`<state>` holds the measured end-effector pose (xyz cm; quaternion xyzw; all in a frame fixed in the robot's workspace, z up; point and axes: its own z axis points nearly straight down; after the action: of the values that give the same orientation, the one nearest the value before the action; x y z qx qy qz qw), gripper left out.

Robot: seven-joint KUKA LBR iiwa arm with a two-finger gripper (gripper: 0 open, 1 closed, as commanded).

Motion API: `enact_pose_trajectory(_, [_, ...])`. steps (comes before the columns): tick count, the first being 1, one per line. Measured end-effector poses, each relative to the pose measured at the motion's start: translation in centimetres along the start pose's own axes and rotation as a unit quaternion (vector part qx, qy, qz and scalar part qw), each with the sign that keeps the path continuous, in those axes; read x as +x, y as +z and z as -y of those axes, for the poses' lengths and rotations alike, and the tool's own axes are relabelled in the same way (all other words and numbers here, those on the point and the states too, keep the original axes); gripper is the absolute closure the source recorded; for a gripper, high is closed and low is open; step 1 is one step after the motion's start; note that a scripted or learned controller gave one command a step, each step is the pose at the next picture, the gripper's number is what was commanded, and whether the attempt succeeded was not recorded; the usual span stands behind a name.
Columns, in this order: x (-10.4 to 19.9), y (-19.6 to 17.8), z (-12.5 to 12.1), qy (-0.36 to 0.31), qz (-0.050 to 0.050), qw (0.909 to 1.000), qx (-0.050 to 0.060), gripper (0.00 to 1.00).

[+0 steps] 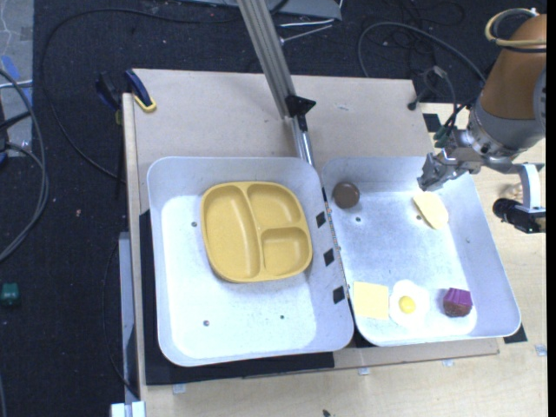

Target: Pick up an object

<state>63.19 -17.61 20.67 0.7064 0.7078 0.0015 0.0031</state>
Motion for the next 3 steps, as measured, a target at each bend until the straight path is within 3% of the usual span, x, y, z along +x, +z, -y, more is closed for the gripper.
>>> enact_pose_trajectory(1, [4.4, -0.9, 1.1, -0.002, -0.002, 1.0, 0.003, 1.0])
enact_pose_trajectory(3, [16.7, -1.4, 1.8, -0.003, -0.002, 1.0, 0.004, 1.0])
